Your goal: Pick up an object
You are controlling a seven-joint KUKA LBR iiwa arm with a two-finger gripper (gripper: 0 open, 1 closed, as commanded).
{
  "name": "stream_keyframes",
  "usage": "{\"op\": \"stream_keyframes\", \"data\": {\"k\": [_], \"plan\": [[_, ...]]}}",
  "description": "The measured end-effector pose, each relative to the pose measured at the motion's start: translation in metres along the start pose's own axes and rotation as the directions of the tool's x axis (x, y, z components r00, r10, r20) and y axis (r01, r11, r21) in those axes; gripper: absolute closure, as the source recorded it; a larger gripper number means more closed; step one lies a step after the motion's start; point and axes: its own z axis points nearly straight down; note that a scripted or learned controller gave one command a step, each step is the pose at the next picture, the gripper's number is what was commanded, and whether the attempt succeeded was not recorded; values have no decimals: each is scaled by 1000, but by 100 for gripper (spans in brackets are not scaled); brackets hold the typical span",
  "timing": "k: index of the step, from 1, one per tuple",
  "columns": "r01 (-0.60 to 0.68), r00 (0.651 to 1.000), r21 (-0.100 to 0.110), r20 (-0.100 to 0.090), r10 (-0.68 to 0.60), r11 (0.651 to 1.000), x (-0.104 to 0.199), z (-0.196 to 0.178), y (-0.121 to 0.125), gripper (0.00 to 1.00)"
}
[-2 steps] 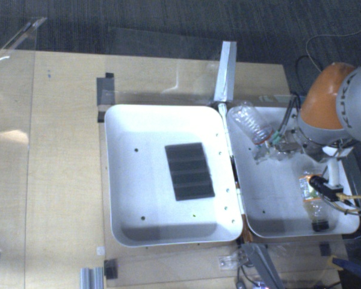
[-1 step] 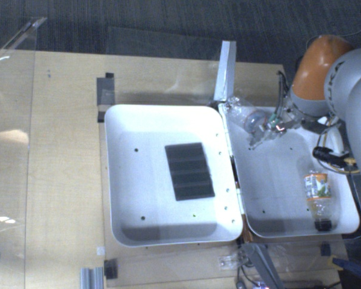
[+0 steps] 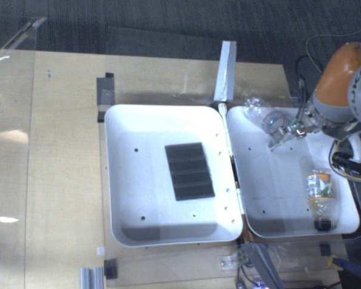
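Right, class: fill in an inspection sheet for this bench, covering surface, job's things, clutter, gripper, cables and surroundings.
Surface: wooden bench bearing a left bin and a right bin, side by side.
Job's things: dark ridged slab flat in the middle of the left bin; clear bottle lying by the right bin's right wall, dark cap toward the near edge; crumpled clear plastic at that bin's far left corner.
Clutter: nothing seen.
Gripper: gripper over the right bin's far part, beside the crumpled plastic.
Cables: thin cable looping at the far right.
Surroundings: dark carpet; clear panel at left.
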Motion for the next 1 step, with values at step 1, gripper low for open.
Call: {"op": "stream_keyframes", "data": {"k": [1], "plan": [[58, 998, 25, 0, -58, 998, 15, 0, 20, 0]]}}
